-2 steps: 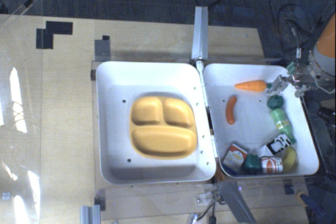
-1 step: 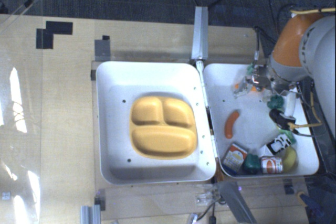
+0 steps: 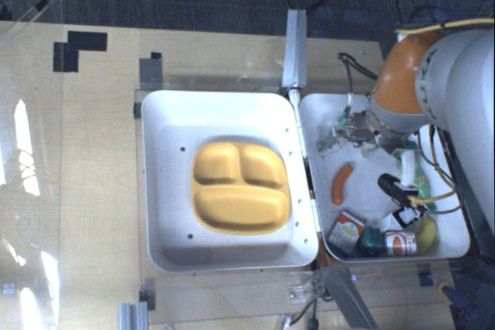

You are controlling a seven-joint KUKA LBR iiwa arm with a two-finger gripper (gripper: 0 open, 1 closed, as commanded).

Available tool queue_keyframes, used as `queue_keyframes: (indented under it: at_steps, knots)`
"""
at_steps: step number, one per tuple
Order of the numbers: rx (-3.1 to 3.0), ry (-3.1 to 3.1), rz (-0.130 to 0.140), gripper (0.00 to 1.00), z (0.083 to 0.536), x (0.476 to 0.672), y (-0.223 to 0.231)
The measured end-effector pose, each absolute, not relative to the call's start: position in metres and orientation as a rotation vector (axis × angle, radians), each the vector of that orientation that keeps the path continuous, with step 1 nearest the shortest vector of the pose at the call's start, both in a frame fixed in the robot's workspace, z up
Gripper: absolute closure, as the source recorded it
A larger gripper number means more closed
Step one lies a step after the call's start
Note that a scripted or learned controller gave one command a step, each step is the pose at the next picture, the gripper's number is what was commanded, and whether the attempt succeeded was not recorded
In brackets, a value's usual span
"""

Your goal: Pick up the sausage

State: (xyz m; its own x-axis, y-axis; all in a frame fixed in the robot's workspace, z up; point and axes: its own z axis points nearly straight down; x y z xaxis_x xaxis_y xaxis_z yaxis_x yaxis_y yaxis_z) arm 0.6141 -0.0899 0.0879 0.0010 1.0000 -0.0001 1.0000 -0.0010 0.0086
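- A grey robot arm (image 3: 460,89) with an orange band (image 3: 398,81) reaches in from the right side of the bench (image 3: 77,205), over the far half of the right bin (image 3: 363,201).
- Its gripper (image 3: 348,134) hangs near that bin's far left corner. We cannot tell from this angle whether it stands wide or narrow, and we see nothing held in it.
- The sausage (image 3: 341,183), orange-red and slim, lies on the floor of the right bin close to its left wall, about midway between the far and near edges. It sits nearer the front edge than the gripper and is apart from it.
- Along the right bin's near edge we see a row of items: a small red-and-white carton (image 3: 346,232) at the near left corner, a teal object (image 3: 371,241) beside it, a red-and-white can (image 3: 401,243) on its side, and a yellow-green fruit (image 3: 426,232) towards the near right corner.
- The left bin (image 3: 166,127) carries a yellow divided tray (image 3: 240,185) at its centre, well apart from the sausage.
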Motion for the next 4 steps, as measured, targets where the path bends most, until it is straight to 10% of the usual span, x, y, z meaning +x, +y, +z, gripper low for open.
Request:
queue_keyframes:
  at_steps: [1,2,3,4]
  knots:
    - [2.237,2.195,0.010,0.00,0.089,0.549,-0.115]
    - [2.230,2.195,0.020,1.00,0.101,0.553,-0.113]
    - [2.234,2.198,0.012,1.00,0.089,0.585,-0.134]
    - [2.259,2.177,0.006,1.00,0.222,0.584,-0.052]
